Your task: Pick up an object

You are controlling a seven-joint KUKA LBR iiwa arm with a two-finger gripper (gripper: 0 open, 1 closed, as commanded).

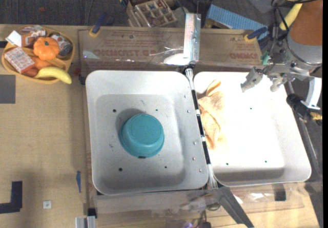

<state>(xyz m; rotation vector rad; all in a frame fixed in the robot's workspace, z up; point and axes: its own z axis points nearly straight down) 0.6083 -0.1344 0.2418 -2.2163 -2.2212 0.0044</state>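
Claw hovers above right white bin near its back rim, prongs spread apart, nothing between them. Crumpled yellow-orange cloth lies against the divider, likely nearest target. Teal upturned plastic bowl sits mid left bin.

Teal bowl in white left bin. Cloth cream, blotched orange-brown, in white right bin. Yellow banana and orange pumpkin in tan basket. Grey gripper. Bench light tan wood.
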